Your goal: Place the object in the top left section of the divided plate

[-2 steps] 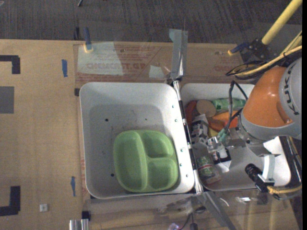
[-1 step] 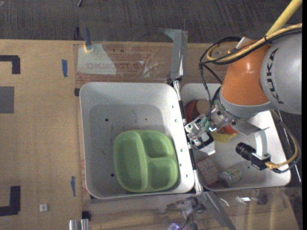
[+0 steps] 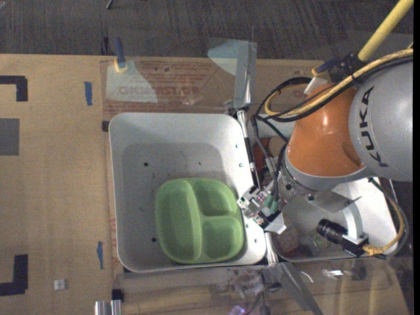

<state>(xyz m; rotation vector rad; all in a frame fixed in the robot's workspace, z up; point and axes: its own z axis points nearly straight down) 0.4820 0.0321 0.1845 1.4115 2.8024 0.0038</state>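
Sitting low in the left bin point(image 3: 131, 143), the green divided plate point(image 3: 199, 220) fills that bin's near right corner, its right edge close against the bin's right wall and its lower edge near the front wall. The plate has one long section down its left side and two smaller sections on its right, one above the other. All three sections look bare.

The bin floor above and to the left of the plate is open white plastic with a few dark specks, so the widest free room lies along the bin's far wall and its left wall. The strip between plate and right wall is very narrow.

The arm point(image 3: 348, 130) comes in from the right, its orange band point(image 3: 321, 143) and grey body covering most of the right bin point(image 3: 308, 251). The gripper point(image 3: 262, 205) sits over the divider between the two bins, just beside the plate's right edge. Its end is a small cluster of parts and wires, too cluttered to tell how far the jaws are open or whether anything is between them.

The object to be placed cannot be made out; some dark, blurred shapes lie in the right bin under the arm, but what they are is unclear.

The bench point(image 3: 52, 195) around the bins is flat brown board with blue tape marks point(image 3: 88, 93).
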